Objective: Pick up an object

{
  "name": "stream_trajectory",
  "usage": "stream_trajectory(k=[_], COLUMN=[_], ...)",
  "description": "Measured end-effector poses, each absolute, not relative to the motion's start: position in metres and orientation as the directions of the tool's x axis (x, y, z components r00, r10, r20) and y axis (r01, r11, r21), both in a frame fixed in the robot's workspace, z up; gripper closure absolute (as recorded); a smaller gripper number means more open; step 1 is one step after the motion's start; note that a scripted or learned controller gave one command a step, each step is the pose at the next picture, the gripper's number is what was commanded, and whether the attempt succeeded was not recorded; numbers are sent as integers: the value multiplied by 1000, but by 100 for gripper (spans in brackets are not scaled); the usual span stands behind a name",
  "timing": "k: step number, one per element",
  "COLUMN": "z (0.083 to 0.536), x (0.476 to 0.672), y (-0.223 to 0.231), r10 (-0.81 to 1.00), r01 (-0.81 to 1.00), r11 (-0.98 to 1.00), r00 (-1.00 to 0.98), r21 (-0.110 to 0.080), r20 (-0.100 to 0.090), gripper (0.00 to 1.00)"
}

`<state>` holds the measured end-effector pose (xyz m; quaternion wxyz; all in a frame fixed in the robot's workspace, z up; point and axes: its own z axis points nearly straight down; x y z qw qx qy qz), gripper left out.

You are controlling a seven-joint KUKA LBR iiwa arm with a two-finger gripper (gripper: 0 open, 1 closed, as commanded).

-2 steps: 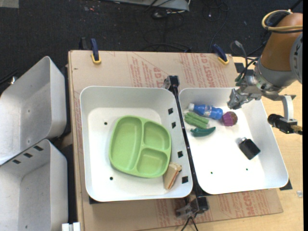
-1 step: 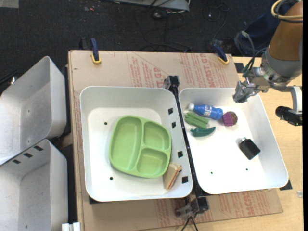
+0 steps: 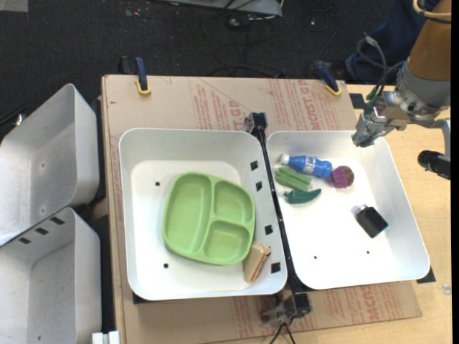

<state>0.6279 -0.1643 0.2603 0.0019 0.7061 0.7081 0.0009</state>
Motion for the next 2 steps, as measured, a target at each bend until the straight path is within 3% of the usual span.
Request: stream_trajectory(k=[1,2], z=[266,257], x=[630,617], y=[-109,-58], r10=[1000,1000], r01=[1000,1000], r11=[7,7], r00=[-7,-7], r21=[1,-2], r20=[1,1], gripper=[100,100])
